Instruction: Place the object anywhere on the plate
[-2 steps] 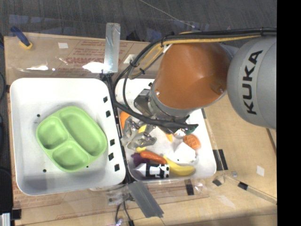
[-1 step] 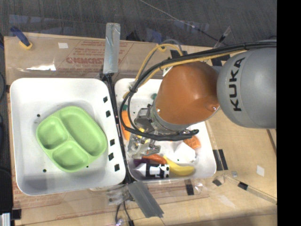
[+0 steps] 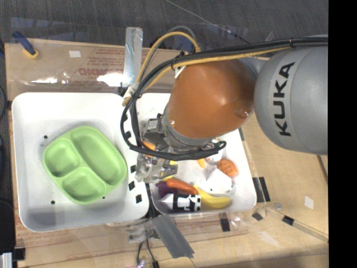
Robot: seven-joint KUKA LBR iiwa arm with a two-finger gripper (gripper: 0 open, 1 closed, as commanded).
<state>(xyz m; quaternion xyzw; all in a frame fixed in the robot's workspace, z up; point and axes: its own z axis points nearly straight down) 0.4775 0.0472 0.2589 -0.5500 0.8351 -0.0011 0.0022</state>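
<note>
Green and divided, the plate waits unloaded in the bin left of the claw, which hangs low over the toys, carrot and banana just right, presumably to pick; its grip I cannot tell.

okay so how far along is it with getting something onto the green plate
Nothing looks delivered yet: the green plate in the left bin carries no toys. The hand is low over the right bin, above the toy pile. I can't see anything gripped. Grasping, carrying across and releasing on the plate all remain.
</note>
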